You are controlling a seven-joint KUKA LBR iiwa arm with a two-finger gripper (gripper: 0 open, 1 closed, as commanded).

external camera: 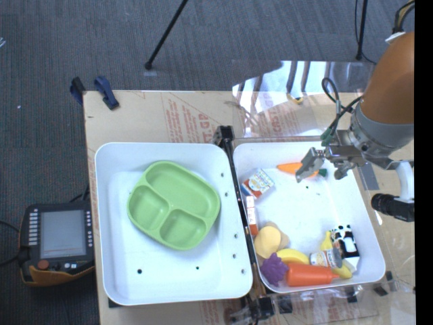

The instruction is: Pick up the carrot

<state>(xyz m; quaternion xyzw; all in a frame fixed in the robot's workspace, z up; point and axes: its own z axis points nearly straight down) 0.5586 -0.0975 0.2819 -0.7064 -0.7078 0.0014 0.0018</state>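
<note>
A small orange carrot (pixel 289 168) lies near the back of the right bin (pixel 352 202), its pointed tip toward the left and a bit of green at its right end. My gripper (pixel 325 166) hangs over that right end, fingers spread apart and open. The left finger (pixel 309 162) covers part of the carrot, and nothing is pinched between the fingers. A larger orange carrot-shaped toy (pixel 310 274) lies at the front edge of the same bin.
The right bin also holds a small carton (pixel 258 182), a yellow fruit (pixel 268 239), purple grapes (pixel 274 268), a banana (pixel 295 255) and a black-and-white item (pixel 346 240). A green divided plate (pixel 174 204) sits in the left bin (pixel 115 263).
</note>
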